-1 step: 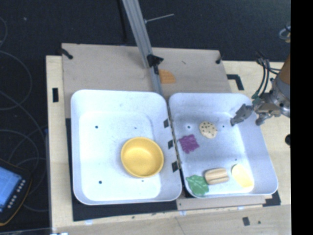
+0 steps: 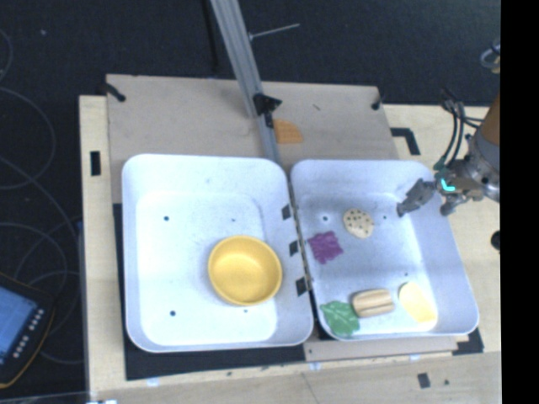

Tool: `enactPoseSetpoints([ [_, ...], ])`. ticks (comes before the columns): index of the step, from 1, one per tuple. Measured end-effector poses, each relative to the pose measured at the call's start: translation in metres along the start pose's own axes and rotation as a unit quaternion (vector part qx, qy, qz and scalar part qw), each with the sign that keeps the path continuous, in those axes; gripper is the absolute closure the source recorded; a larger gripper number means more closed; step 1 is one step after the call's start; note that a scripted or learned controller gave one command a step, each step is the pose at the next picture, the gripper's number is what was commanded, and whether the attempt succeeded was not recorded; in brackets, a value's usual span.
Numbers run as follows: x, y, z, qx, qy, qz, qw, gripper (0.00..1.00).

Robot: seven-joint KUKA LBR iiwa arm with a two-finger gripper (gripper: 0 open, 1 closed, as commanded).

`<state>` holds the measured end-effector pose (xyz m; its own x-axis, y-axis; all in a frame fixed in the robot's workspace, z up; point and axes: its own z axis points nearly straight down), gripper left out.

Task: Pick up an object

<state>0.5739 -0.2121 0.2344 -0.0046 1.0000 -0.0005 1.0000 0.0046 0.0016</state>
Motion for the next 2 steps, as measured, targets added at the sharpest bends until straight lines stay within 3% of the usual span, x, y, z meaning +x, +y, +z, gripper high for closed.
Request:
enactPoseSetpoints([
  [2,0.005,-0.003,0.092,0.003,-0.001,0.003,1.0,0.0],
])
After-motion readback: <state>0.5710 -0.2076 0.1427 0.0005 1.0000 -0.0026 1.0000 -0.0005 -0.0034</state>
